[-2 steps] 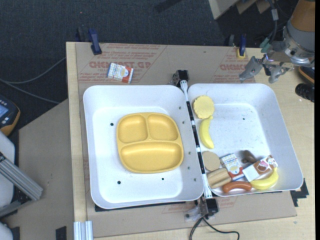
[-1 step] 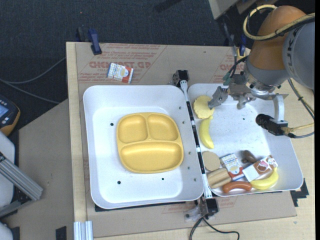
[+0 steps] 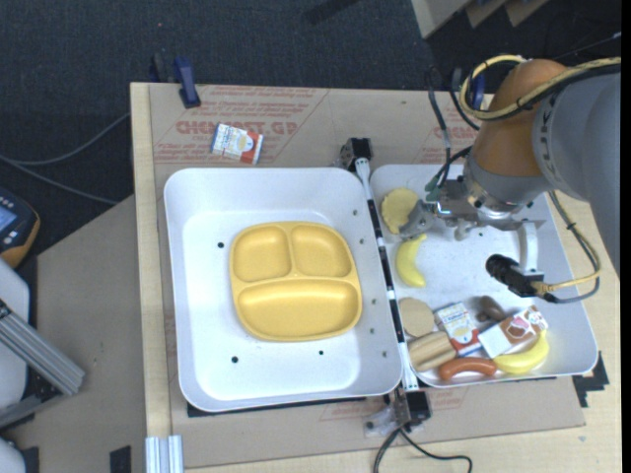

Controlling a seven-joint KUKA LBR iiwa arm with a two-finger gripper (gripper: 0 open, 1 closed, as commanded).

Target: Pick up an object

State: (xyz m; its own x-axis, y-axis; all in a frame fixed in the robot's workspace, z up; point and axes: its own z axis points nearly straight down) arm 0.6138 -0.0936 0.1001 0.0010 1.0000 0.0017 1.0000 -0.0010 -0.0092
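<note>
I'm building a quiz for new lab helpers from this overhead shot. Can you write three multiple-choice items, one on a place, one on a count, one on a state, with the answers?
1. Where does the yellow divided tray lie?
A. in the left bin
B. in the right bin
C. on the cardboard outside the bins

2. How many compartments does the tray have?
A. two
B. three
C. five

3. How does the small carton on the cardboard stand to the bins?
A. inside the right bin
B. resting on the tray
C. outside both bins

Answers:
1. A: the tray sits in the middle of the left bin.
2. B: two small compartments above one long one.
3. C: the carton lies on the cardboard beyond the left bin's far rim.
</note>
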